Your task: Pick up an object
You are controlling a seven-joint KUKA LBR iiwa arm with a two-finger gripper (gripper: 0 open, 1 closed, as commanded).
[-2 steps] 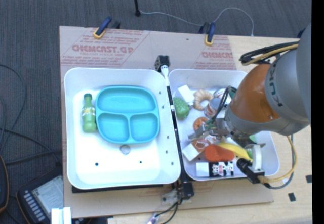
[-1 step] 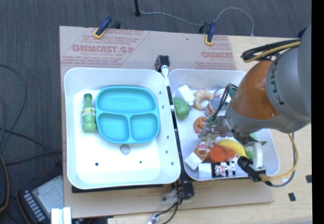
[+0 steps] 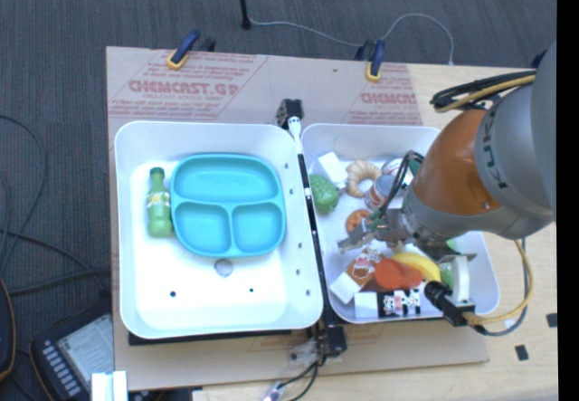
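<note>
My gripper [image 3: 364, 233] reaches down into the right bin [image 3: 481, 298], at the middle of a pile of toy food. Right by its tip lie a small orange piece [image 3: 359, 217] and a red-and-white packet [image 3: 362, 269]. A red piece [image 3: 394, 275] and a yellow banana [image 3: 419, 263] lie just below it. A green leafy toy [image 3: 324, 195], a white block [image 3: 331, 166] and a beige ring [image 3: 364, 173] lie toward the bin's upper left. The arm's orange band [image 3: 452, 175] hides the bin's right part.
The left bin [image 3: 145, 300] holds a blue divided tray [image 3: 226, 205], a green bottle [image 3: 159, 202] and a small grey piece [image 3: 223, 268]. A black-and-white dice strip [image 3: 398, 303] and a white block [image 3: 344, 289] sit at the right bin's front wall. Clamps [image 3: 373, 62] hold the cardboard base.
</note>
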